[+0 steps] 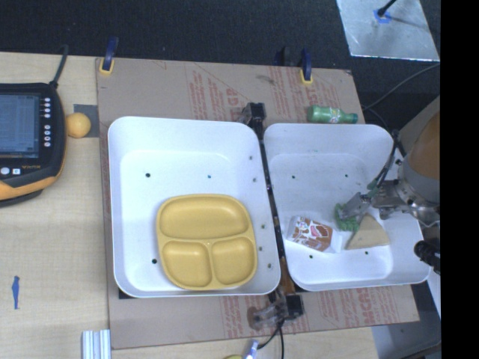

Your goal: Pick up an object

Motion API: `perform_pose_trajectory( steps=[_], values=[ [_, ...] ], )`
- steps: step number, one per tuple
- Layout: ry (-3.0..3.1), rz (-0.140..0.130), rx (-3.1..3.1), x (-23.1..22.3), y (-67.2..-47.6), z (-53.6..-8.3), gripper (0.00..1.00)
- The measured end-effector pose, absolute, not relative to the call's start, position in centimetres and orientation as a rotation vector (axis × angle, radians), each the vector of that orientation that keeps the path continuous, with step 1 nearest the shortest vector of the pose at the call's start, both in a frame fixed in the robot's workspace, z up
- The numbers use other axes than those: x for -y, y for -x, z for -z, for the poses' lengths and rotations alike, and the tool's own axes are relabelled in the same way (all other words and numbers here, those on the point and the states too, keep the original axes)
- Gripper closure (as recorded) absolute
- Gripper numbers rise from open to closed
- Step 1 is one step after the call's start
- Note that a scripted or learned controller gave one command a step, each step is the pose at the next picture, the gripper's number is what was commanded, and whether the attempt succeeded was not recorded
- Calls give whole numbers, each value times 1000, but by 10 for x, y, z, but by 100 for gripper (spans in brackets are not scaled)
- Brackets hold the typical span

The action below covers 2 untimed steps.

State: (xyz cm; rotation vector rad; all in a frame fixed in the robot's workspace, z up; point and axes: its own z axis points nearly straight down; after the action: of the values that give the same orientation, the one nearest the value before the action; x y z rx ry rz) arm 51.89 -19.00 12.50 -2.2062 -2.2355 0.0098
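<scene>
end effector (352, 214) in R bin (329, 275) | packet (310, 234) print unreadable

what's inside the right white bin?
The right white bin holds a red-and-white packet, a tan wedge-shaped object and a small green item. The gripper covers part of the green item.

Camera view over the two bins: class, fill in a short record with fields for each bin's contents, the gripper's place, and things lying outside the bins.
left bin: holds a yellow divided tray
right bin: holds a red-and-white packet, a tan wedge and a green item
gripper: low in the right bin, at the green item; grasp unclear
outside bins: green bottle behind the right bin; orange ball and handheld pendant to the left
</scene>
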Motion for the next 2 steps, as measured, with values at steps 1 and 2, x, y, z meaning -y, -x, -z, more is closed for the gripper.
perform_pose_trajectory(
  steps=[1, 2],
  values=[
    [2216, -3, 2230, 183, -543, -91, 0],
    [2217, -4, 2235, 184, -543, -102, 100]
  ],
)
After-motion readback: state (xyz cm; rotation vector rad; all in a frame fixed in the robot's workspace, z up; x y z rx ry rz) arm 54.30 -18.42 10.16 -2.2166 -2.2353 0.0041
